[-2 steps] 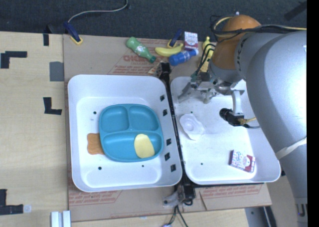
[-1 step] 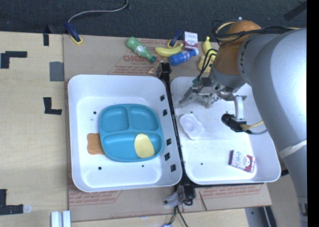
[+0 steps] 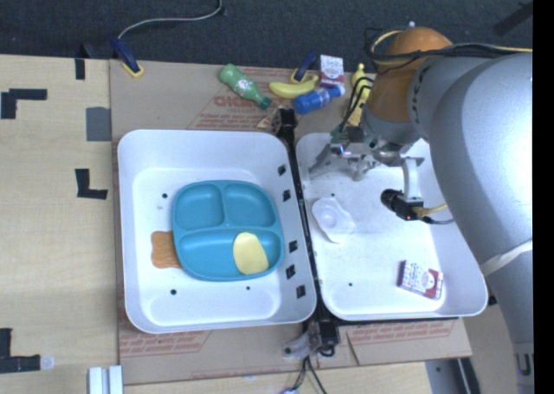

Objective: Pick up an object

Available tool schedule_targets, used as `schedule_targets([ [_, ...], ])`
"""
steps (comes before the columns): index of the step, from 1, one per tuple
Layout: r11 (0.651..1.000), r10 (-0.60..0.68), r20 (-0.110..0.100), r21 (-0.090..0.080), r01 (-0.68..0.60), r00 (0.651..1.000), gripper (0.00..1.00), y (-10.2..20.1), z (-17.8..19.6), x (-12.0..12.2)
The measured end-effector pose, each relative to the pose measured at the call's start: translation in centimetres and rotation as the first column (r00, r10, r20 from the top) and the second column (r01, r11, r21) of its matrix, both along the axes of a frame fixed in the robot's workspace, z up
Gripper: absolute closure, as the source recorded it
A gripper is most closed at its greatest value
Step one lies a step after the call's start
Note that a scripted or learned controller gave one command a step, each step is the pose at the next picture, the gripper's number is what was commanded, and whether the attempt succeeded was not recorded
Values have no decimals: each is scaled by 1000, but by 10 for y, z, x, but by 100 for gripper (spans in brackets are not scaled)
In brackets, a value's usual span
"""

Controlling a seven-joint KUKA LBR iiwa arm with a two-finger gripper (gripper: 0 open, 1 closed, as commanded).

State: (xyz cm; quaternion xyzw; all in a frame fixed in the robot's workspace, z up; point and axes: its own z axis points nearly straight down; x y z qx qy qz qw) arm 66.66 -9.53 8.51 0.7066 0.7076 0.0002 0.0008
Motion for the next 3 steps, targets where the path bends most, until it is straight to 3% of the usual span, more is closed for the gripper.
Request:
schedule_targets([
  [1,1000,0,1,-1,0,1000,0,-5,1,-27],
  [2,1000,1,0,-2,-1,1000,100,-5,10,-27],
  [3,1000,2,-1,2,-2,1000,100,69,100,-47],
])
